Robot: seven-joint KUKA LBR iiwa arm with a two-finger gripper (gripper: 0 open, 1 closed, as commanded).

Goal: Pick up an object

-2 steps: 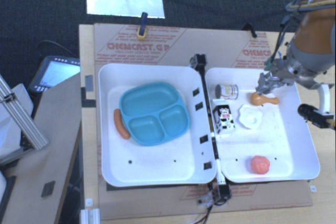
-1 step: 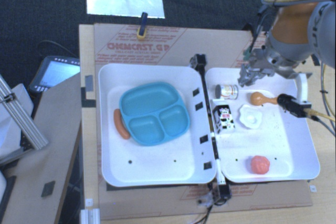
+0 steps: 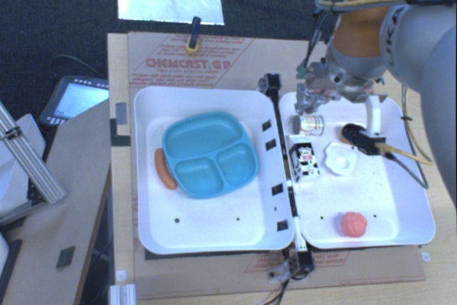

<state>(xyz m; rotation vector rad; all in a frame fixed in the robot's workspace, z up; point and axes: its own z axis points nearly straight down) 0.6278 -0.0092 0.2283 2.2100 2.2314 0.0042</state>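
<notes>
My gripper [image 3: 306, 105] hangs over the back left corner of the right bin [image 3: 407, 211]. Just below its tip a small pale jar with a gold lid [image 3: 313, 126] lies on its side on the bin floor. A black-and-white spotted toy [image 3: 305, 161] lies a little nearer the front, by the divider. To the toy's right rests a white cup-like piece [image 3: 340, 158]. A pink ball [image 3: 353, 223] sits near the bin's front edge.
The left bin [image 3: 150, 225] holds a blue divided plate [image 3: 211, 153] with an orange sausage [image 3: 165, 168] along its left side. The arm's orange and grey bulk [image 3: 385, 11] rises over the back right of the bench. A black clip row [image 3: 282, 153] runs between the bins.
</notes>
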